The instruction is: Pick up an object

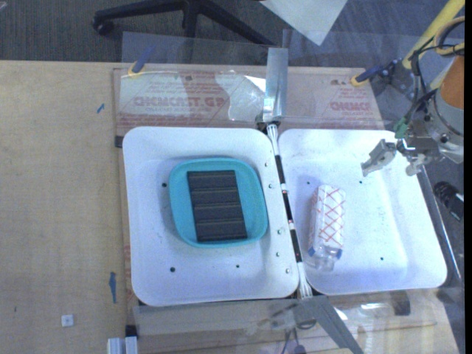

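Camera view: fingers (pixel 394 158) spread apart, gripping nothing, hover over the right bin (pixel 413 264); the plastic bottle (pixel 327 223) lies below-left, awaiting pickup.

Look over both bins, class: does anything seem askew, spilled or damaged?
Nothing is spilled or broken. The bottle with the red lattice label lies on its side in the right bin. The teal tray sits flat in the left bin.
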